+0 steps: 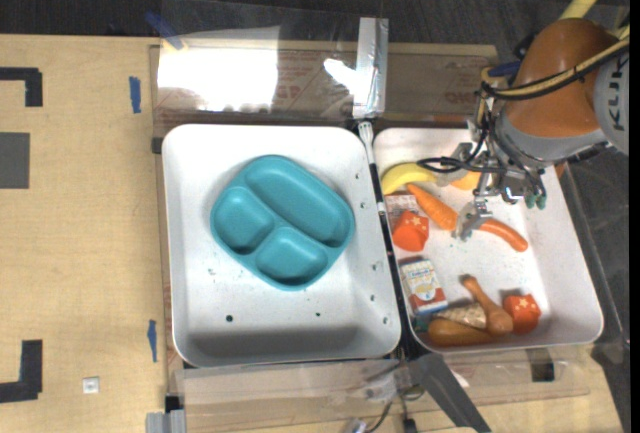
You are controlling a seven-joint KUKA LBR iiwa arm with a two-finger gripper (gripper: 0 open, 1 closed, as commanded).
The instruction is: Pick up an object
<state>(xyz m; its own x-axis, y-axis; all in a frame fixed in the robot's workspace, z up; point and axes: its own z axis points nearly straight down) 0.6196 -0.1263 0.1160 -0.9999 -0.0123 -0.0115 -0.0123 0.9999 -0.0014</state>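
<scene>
Toy food fills the right bin (575,271): a carrot (433,206) w/ a banana (403,177) just behind it, a red sausage (503,235) to the carrot's right, an orange cup (411,232) touching its near end, a small carton (423,283) further toward the front, then a drumstick (482,301) and a red block (522,309). Gripper (472,221) hangs tip-down between carrot and sausage, prob. lined up for one of them; can't tell which. Whether it's apart or together can't be told, too small & blurred. Nothing visibly held. Left of the carrot, across the divider, the other bin (190,301) carries a teal divided plate (283,220), well apart from the action.
</scene>
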